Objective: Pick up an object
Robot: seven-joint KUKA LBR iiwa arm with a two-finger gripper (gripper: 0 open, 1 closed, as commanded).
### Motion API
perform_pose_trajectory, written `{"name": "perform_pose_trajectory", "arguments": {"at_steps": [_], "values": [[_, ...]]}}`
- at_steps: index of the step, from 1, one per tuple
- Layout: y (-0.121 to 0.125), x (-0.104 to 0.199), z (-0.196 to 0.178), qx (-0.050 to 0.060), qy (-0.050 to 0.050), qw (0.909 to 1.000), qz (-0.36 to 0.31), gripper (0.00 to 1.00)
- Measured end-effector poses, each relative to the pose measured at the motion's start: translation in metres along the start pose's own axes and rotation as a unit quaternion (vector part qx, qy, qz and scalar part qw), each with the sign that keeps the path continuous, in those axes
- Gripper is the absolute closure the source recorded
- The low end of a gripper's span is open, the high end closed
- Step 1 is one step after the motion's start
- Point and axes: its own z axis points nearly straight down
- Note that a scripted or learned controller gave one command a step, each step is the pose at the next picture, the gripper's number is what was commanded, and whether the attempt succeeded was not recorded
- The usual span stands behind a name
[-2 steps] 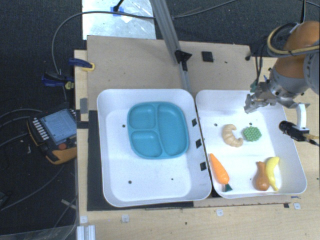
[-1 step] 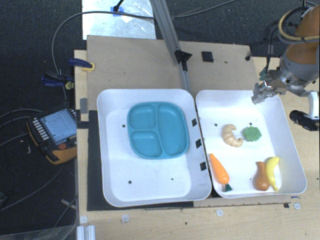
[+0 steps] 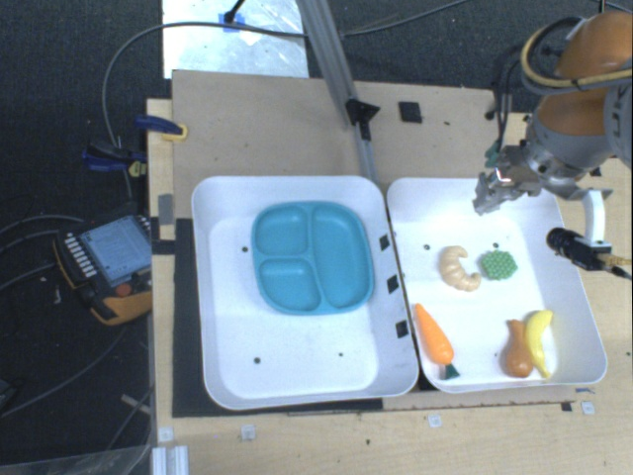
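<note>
Nearest the camera, along the front of the right bin point(image 3: 593, 364), lie the carrot point(image 3: 433, 337) by the left wall and, toward the right corner, a banana point(image 3: 539, 341) resting against a brown pear-like piece point(image 3: 516, 351), the two touching. Each lies flat on the bin floor, loosely scattered rather than arranged, which suits a pick from above: most have open floor around them, though the touching pair would probably be harder to separate. A little further back, mid-bin, a pale croissant point(image 3: 459, 268) sits just beside a green broccoli-like piece point(image 3: 497, 264), close but seemingly apart. Any of these five could serve as the object to lift, and all of them rest in the right bin. The left bin point(image 3: 227, 364) carries a blue divided plate point(image 3: 312, 256) with three compartments, set near its middle and holding nothing, plausibly a drop-off place. Further back still, the end effector point(image 3: 492, 194) hangs over the rear edge of the right bin, near its back wall, well apart from the croissant and broccoli below it in the view. Nothing shows between its tips, and I judge it is touching no object; whether it is released or clenched I cannot tell at this size. Behind it the arm point(image 3: 579, 87) rises toward the right, above the brown surface point(image 3: 267, 127).
</note>
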Motion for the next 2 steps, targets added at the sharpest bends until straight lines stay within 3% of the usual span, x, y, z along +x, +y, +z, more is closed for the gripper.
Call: {"name": "perform_pose_trajectory", "arguments": {"at_steps": [2], "values": [[-0.031, 0.108, 0.014, 0.002, 0.0, 1.0, 0.0, 1.0]]}}
